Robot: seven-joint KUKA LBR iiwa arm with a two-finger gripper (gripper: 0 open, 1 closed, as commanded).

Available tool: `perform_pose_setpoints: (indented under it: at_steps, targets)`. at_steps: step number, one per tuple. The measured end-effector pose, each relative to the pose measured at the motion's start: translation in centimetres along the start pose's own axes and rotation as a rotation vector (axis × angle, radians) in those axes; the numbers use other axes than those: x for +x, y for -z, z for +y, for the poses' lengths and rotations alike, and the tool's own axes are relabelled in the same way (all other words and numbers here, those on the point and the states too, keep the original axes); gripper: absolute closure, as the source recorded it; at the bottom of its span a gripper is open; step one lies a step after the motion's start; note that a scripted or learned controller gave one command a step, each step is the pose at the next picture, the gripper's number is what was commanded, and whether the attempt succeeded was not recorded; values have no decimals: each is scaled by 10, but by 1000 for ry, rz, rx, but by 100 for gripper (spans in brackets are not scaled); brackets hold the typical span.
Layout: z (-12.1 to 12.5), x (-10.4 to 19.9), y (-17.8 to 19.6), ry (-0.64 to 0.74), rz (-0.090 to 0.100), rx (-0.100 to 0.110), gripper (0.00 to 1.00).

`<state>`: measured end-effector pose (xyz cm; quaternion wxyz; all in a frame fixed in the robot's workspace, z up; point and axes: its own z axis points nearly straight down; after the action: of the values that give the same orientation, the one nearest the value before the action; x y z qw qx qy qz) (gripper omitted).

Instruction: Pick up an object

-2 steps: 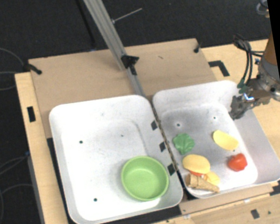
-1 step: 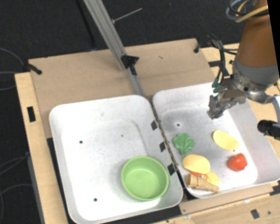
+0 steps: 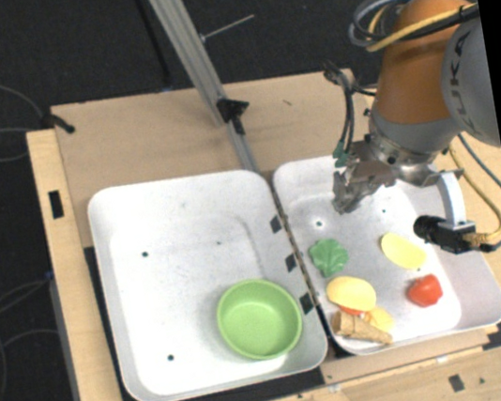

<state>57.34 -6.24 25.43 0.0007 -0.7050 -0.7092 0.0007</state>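
Two shallow white bins sit side by side on the worktop [image 3: 145,136] as I view it from above. Left bin [image 3: 140,223]: it carries a light green bowl [image 3: 259,318] near its lower right corner, standing upright. A slanted metal pole [image 3: 193,57] crosses the worktop from the top edge and ends behind the seam between the bins. Right bin [image 3: 481,299]: the candidate objects lie in its lower half. I see a dark green lumpy item [image 3: 328,254] just beside the dividing wall; below it, a yellow-and-red rounded piece [image 3: 352,293] touching a tan, crust-like piece [image 3: 359,327] at the lower rim. I cannot make out exactly what these two are. Further right lie a yellow oval item [image 3: 402,250] and a small red item [image 3: 425,291], near each other but apart. The tool [image 3: 347,198] hangs over the upper part of the right bin, apart from every object; it reads as a dark blur and I cannot tell how it stands. The arm's far side is cut off at the right.
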Motion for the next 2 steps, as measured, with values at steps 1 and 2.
perform_pose_setpoints:
  at_steps: [1, 2]
  targets:
    - [13, 55, -12, 0, 0, 0, 100]
    - [33, 104, -21, 1, -1, -3, 100]
